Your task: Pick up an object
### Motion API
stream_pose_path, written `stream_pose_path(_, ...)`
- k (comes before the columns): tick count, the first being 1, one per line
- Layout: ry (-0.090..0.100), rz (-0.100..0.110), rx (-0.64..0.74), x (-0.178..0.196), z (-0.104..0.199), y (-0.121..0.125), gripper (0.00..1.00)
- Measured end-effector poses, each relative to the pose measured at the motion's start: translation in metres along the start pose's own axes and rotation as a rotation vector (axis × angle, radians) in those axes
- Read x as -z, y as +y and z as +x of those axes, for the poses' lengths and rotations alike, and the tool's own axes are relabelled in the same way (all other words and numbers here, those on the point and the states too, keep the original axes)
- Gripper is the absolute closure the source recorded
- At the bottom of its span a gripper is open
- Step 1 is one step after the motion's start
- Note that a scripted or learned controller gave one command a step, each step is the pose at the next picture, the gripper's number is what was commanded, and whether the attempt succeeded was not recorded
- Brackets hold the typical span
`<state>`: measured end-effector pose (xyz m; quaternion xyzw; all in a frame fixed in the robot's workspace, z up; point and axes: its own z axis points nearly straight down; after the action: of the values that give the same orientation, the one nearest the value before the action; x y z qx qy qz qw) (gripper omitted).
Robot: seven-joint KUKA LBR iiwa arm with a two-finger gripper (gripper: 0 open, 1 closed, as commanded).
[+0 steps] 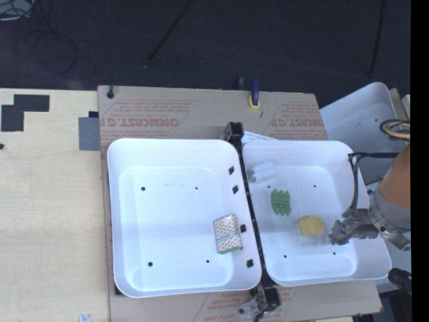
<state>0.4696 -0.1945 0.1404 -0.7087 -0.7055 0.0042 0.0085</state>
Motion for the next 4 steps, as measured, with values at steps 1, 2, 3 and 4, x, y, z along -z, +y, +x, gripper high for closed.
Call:
stream_pose_path(1,-0.012,-0.03,0.003,0.143,-0.021,0.005,1.0)
stream_pose_path(2,-0.003,-0.015,0.012,0.149,0.065,0.004,1.0)
stream_pose_path(3,-0.006,-0.021,0.01,0.21,0.108,0.003,1.0)
stream_pose_path(4,-0.006,-0.021,0.01,0.263,0.142,0.001,1.0)
